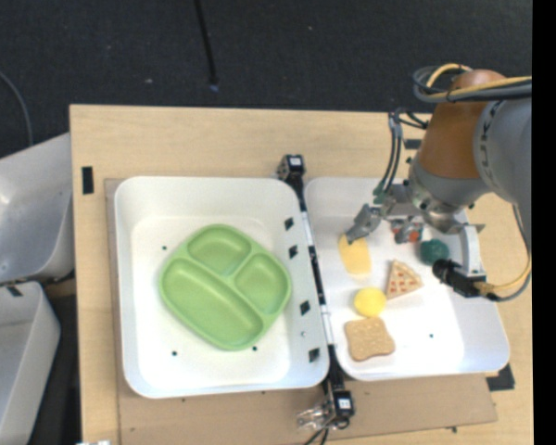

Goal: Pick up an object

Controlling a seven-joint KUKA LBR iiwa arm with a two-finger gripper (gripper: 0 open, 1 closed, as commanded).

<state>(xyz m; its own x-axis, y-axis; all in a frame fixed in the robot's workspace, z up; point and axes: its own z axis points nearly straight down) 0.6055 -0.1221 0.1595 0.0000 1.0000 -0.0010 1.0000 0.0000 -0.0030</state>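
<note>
My gripper [410,226] hangs over the back part of the right bin [463,336], below the grey arm with its orange band. Right under it lie a teal object [435,248] and a small red piece [406,234], both partly covered by the gripper. A yellow block [356,257] sits just to the gripper's front left. Nearer the front lie a pizza-slice toy [403,280], a yellow ball [370,301] and a toast-shaped piece [368,339].
The left bin [139,360] holds a green divided plate [224,286]. A black-clipped divider [308,267] runs between the two bins. A cable loops from the arm along the right bin's right side [510,281].
</note>
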